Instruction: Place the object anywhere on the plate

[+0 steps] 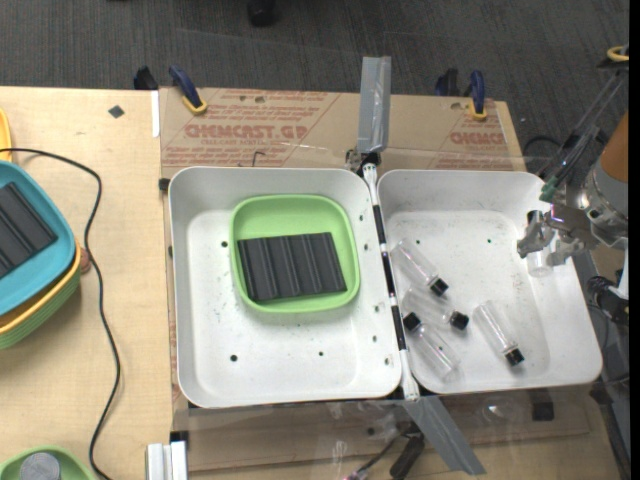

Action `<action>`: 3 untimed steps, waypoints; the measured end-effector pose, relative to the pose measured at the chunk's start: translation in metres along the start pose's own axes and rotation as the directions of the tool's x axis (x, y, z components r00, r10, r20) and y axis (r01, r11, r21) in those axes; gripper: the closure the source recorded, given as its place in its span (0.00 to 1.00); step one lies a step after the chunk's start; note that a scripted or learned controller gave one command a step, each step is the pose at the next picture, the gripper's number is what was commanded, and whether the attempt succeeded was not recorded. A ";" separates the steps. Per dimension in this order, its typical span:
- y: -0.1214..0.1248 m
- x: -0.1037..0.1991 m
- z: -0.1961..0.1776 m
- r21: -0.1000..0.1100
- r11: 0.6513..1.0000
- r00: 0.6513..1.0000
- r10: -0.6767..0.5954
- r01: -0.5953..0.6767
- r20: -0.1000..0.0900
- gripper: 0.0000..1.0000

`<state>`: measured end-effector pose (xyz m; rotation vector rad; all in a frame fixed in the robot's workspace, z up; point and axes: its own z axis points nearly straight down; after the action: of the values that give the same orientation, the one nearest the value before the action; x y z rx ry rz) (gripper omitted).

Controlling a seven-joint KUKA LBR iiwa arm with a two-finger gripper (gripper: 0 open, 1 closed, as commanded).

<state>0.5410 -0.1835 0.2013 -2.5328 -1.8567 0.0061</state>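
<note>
Two white bins sit side by side on the bench. The left bin (200,348) holds the green plate (293,214), which carries a dark ribbed insert (291,266) across its middle. That leaves you only the plate's green border and the insert itself as landing ground.

The right bin (570,358) holds the objects: four clear vials with black caps. One (418,266) lies near the divider, pointing down-right. A second (497,330) lies toward the near right. Two more (432,328) lie close together by the near left corner. All lie flat and loose, so expect them to roll if nudged.

The gripper (548,236) is at the right bin's far right edge, the arm reaching in from the right. Something pale and clear sits at its tip. You cannot tell from this view whether that is a vial or part of the gripper, so the grip state stays unknown here. Treat no pick as confirmed.

Judgement: the task is at the pick stage, with nothing on the plate yet. The carry must cross the raised divider between the bins, so lift well clear before moving left. Risk: a smooth round vial may slip from a two-finger pinch.
</note>
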 end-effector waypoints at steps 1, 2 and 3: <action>0.000 0.000 0.000 0.000 1.000 1.000 0.000 0.000 0.000 0.00; -0.017 -0.020 -0.053 -0.001 0.959 0.959 0.283 -0.283 0.000 0.00; -0.031 -0.033 -0.084 0.000 0.820 0.820 0.572 -0.572 0.000 0.00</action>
<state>0.5022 -0.2053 0.2856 -2.9738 -1.0129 0.0069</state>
